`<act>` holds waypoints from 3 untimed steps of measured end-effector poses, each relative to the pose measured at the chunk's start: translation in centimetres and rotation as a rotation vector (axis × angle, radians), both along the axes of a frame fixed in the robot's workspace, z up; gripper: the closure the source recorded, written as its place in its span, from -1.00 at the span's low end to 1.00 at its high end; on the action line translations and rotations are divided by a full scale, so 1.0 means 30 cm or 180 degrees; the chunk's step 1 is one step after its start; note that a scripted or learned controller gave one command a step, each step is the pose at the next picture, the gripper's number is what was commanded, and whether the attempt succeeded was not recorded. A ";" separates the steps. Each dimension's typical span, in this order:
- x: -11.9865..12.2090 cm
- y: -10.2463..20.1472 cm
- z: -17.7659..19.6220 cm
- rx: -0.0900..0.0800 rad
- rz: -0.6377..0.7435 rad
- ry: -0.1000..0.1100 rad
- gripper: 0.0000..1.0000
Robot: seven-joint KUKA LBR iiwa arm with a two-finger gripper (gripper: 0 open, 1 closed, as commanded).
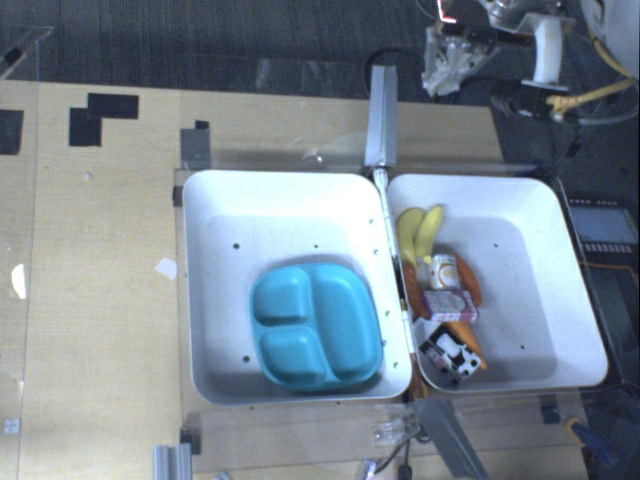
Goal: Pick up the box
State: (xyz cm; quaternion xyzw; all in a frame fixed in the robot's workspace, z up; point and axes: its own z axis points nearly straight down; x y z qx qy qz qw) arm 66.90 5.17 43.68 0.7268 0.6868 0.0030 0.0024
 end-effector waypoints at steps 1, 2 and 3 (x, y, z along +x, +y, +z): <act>0.000 -0.090 -0.002 0.0000 -0.0150 0.0006 1.00; -0.027 0.260 0.000 0.0000 0.0620 0.0001 1.00; -0.052 0.507 -0.003 0.0002 0.0685 0.0005 1.00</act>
